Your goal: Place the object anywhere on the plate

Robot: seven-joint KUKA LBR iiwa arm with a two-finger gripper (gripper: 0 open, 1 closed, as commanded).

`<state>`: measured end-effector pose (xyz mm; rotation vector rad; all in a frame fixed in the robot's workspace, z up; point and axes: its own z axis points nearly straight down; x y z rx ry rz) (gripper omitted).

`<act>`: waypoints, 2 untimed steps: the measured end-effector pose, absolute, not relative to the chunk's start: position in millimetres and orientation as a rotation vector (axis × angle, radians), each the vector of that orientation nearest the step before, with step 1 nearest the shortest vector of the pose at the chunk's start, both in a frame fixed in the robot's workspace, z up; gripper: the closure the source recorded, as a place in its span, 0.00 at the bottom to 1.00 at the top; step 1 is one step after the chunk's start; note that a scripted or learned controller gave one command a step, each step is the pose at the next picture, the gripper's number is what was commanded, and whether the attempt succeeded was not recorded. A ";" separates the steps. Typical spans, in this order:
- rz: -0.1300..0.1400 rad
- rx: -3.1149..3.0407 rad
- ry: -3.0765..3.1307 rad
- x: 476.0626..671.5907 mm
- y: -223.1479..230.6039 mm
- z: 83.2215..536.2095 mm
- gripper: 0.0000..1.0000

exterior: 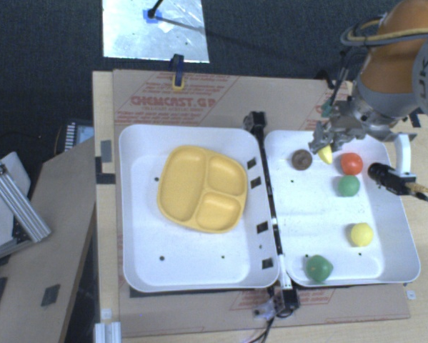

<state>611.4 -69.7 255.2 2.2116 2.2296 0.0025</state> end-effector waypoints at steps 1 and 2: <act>0.002 2.211 2.230 615.5 -19.0 259.3 1.00; 0.002 2.211 2.233 620.9 34.0 240.4 1.00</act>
